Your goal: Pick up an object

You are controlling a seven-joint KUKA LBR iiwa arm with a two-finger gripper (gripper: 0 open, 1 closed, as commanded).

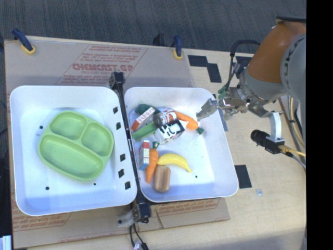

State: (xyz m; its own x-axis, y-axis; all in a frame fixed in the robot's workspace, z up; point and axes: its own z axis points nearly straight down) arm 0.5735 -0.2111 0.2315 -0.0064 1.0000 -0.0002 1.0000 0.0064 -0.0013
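The right bin (221,163) holds a pile of toy food. A red and white can (167,117) lies at its middle, with an orange carrot (186,120) just to its right. A yellow banana (175,161) and a brown bread roll (162,179) lie nearer the front. A smaller carrot (151,166) and a green vegetable (144,131) sit along the left wall. My gripper (210,110) hangs over the bin's right rim, just right of the carrot, with nothing seen in it.
The left bin (31,95) carries a green divided plate (76,145). A black divider (124,134) runs between the bins. Cardboard lies under both. Blue clamps (177,47) stand at the bench's back edge.
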